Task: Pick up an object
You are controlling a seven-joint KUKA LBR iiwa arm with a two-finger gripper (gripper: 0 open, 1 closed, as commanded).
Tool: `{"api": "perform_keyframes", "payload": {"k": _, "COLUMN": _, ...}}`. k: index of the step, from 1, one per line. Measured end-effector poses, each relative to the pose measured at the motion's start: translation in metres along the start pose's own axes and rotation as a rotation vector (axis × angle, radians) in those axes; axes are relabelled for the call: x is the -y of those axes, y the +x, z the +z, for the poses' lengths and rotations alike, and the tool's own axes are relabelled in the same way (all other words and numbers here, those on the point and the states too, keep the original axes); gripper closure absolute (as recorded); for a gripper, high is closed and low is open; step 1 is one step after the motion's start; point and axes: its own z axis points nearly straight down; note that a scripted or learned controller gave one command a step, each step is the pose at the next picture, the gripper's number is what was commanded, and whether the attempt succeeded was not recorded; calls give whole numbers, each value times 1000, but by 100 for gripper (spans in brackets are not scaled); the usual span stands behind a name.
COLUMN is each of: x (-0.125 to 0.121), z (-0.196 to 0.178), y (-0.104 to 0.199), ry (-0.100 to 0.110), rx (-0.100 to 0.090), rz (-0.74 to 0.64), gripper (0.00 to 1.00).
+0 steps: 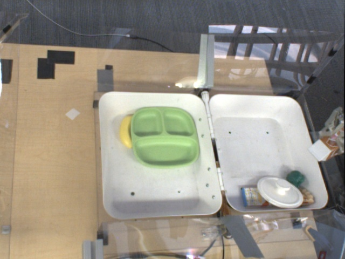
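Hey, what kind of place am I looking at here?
Probably a robotics lab grasping bench: two shallow white bins, left bin and right bin, sit on a wooden bench, holding test items like a green divided plate, with cables on carpet behind.

A robotics lab or test cell. A pale wooden tabletop (48,161) carries two shallow white bins (156,198) fixed side by side, with a metal bracket (207,58) just behind their shared edge. Black tape marks (54,63) sit on the wood to the left of the bins. Beyond the tabletop lies dark office carpet (135,7) crossed by a thin cable (81,32).
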Motion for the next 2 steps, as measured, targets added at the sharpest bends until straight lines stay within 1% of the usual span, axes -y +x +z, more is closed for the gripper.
{"api": "perform_keyframes", "payload": {"k": 1, "x": -1, "z": 89, "y": -1, "ry": -3, "rx": -2, "rz": -139, "gripper": 100}}
{"api": "perform_keyframes", "payload": {"k": 2, "x": -49, "z": 86, "y": -73, "ry": -2, "rx": 1, "rz": 68, "gripper": 100}}
